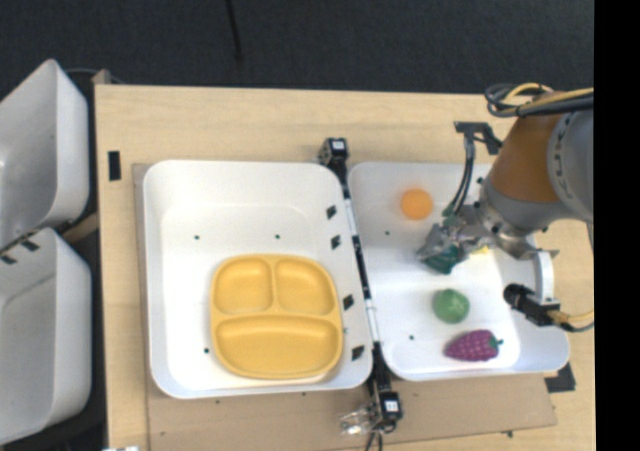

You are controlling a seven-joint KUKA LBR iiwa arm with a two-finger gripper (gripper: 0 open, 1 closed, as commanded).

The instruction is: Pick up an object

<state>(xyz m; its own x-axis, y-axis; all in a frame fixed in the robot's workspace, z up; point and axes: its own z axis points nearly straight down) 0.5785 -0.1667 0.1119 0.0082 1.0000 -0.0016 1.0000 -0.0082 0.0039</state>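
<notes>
At the far left, beside the desk (pixel 120 129), stood 2 white rounded containers (pixel 35 149), one behind the other. The pale wooden desk carried 2 shallow white bins side by side. The left bin (pixel 170 199) held a yellow plate (pixel 275 317) with 3 compartments, 2 small ones at the back and 1 long one at the front; it lay flat toward the bin's front, nearer its right wall. Small black clips ran along the seam where the 2 bins met.

The right bin (pixel 385 339) held the loose things. An orange ball (pixel 416 204) lay near the back, apart from the rest. Toward the front sat a green round fruit (pixel 451 305), and just in front of it, to the right, a purple bunch of grapes (pixel 472 345), close to the bin's front wall.

The claw (pixel 441 251) was down in the right bin, between the orange ball and the green fruit. A teal object (pixel 440 261) showed at its tip, but whether the claw was gripping it, or was open or closed, could not be told from this angle. The grey arm (pixel 535 164) with its orange band reached in from the right, with black cables looping by the wrist.
</notes>
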